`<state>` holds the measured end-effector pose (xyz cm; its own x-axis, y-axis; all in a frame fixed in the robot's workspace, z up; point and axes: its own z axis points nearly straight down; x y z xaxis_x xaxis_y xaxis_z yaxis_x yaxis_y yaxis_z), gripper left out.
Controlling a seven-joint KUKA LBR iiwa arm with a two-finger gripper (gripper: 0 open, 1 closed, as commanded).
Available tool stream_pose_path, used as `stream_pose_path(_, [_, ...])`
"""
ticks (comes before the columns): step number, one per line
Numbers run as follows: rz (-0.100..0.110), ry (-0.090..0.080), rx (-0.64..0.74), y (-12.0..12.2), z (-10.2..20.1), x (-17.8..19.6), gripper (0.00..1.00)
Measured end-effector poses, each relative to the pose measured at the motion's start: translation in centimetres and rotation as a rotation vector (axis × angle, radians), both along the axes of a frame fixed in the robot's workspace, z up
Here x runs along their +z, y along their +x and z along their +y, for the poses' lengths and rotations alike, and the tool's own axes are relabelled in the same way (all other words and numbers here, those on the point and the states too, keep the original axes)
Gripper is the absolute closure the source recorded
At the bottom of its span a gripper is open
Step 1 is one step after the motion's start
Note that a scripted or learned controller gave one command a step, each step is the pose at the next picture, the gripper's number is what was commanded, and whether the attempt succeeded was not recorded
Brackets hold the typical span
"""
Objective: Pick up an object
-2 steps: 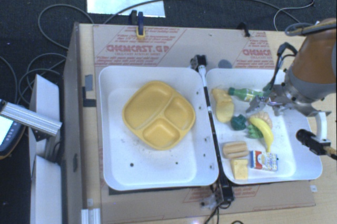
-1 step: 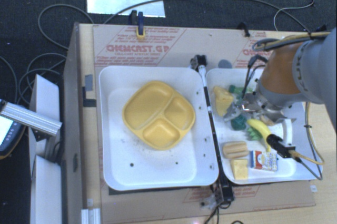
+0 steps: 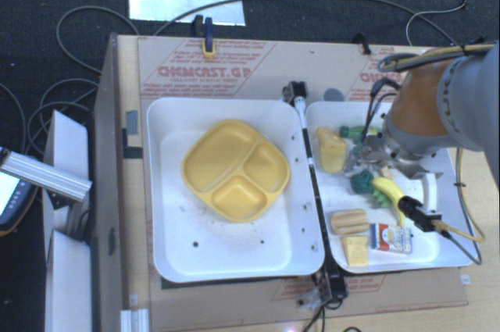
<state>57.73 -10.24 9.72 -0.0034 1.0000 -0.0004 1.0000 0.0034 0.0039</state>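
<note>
So the bench [image 3: 234, 65] is a flat sheet with red printed lettering, and on it sit two shallow white bins side by side; both look like smooth moulded plastic with rounded corners. The left bin [image 3: 176, 244] carries a yellow divided plate [image 3: 236, 169], matte plastic, three compartments, sitting at a diagonal. The right bin [image 3: 449, 260] is where all the small stuff lives, and that's where the arm [image 3: 457, 100] is reaching in from the right, grey shell with the orange band above the wrist.

The gripper [image 3: 366, 158] is down low over the middle of the right bin; honestly can't tell how it's set from this angle, the wrist body covers too much.

The relation that matters, I'd say: the closest things lie right under and just camera-left of the tool; the pale yellow block [image 3: 331, 150] is just beside it on that side, chunky and waxy looking, while the dark green toy [image 3: 362, 182] sits immediately below it, bumpy, small. The yellow banana [image 3: 387, 188] is touching or nearly touching that green piece, its long axis running diagonally toward the lower right.

Further toward the near edge, well apart from the tool: a tan bread roll [image 3: 348, 222], long axis left-right; a small printed carton [image 3: 390, 237]; a flat yellow cheese-like square [image 3: 355, 250].
</note>
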Motion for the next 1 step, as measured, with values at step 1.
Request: stream_pose_path(1, [-0.002,0.0,0.001,4.34,3.11,13.81,1.0])
